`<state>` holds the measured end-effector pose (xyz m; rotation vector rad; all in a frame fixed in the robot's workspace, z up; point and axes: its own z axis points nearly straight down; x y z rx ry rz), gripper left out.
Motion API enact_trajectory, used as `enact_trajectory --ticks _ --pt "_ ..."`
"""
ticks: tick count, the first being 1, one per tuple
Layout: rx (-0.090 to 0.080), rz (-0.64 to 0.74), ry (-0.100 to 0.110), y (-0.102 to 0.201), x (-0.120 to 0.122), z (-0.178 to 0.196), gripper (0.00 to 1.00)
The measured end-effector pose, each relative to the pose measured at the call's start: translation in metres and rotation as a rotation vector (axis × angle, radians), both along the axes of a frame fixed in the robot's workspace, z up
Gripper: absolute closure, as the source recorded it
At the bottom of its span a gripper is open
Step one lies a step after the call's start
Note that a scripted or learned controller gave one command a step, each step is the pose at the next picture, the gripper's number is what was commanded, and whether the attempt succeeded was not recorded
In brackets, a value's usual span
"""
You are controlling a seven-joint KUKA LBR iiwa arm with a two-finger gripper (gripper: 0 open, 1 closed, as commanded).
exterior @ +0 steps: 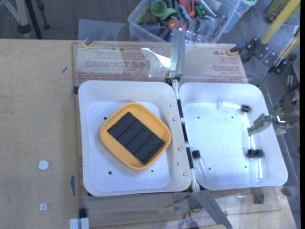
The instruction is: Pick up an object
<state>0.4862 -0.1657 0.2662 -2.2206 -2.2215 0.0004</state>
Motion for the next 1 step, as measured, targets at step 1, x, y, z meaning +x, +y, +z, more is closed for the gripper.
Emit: enact_trajectory --ticks 1 --pt "0.000 0.174 0.000 0.0924 -0.0063 -0.0819 0.00"
